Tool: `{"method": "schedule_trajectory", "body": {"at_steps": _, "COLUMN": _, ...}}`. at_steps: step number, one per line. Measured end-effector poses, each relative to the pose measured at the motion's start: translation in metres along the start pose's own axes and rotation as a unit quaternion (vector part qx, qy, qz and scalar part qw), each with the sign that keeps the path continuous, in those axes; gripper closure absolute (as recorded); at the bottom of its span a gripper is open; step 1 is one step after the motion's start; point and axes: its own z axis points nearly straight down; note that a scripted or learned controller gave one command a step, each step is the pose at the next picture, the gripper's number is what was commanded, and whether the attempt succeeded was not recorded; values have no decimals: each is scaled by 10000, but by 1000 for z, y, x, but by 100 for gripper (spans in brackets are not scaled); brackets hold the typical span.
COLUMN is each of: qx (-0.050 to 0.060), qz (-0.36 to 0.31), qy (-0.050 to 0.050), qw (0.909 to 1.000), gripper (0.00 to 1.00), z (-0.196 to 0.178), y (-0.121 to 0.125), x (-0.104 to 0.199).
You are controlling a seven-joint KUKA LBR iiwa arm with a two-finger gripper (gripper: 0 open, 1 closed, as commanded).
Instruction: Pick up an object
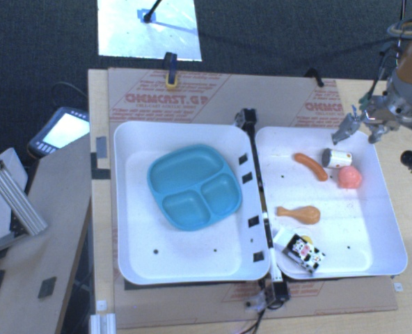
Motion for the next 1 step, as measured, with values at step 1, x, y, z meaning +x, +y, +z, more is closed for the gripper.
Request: {"method": "schedule_trajectory", "body": {"at_steps": 1, "qx": -56, "qz": -11, "qy": -13, "qw": 10000, "gripper": 0, "z": -7, "y": 3, "x": 0}}
